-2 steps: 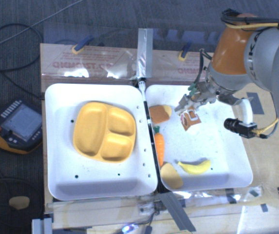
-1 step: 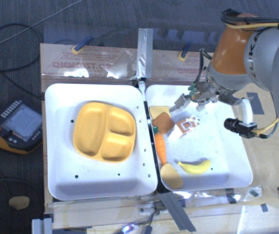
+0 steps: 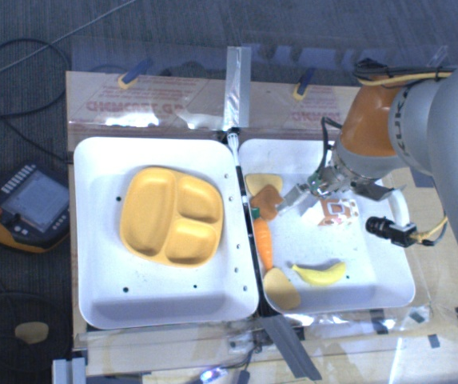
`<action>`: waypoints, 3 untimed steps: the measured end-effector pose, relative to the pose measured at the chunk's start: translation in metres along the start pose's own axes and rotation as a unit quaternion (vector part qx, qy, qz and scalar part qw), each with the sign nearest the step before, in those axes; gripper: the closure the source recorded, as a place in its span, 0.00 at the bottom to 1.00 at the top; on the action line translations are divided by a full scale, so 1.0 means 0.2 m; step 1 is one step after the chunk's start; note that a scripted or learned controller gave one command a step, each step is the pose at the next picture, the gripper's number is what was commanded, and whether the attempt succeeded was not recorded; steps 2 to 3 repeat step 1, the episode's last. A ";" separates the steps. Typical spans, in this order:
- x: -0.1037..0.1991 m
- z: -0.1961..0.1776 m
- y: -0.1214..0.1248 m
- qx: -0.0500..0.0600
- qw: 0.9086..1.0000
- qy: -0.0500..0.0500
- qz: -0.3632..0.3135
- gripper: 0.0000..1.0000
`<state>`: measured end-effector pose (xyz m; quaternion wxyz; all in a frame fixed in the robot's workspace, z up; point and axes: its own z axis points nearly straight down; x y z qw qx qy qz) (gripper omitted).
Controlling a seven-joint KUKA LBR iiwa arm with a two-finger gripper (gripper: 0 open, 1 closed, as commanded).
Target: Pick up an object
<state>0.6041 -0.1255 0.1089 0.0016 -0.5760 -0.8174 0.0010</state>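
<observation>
Right bin (image 3: 388, 282) on bench: gripper (image 3: 292, 198) near left wall, beside brown piece (image 3: 265, 202), likely lining up grasp; finger state unclear.

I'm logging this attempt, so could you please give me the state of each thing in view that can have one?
Yellow divided plate: upright, lying flat in the left bin.
Banana: lying on its side in the right bin, untouched.
Carrot: lying along the right bin's left wall.
Brown piece: resting beside the carrot's top end.
Tool: low inside the right bin, near the brown piece; nothing visibly held.
</observation>
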 end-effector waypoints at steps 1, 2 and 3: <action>-0.31 0.10 0.06 -0.005 0.992 -0.004 -0.125 0.00; -0.31 0.10 0.06 -0.005 0.992 -0.004 -0.125 0.00; -0.31 0.10 0.06 -0.005 0.992 -0.004 -0.125 0.00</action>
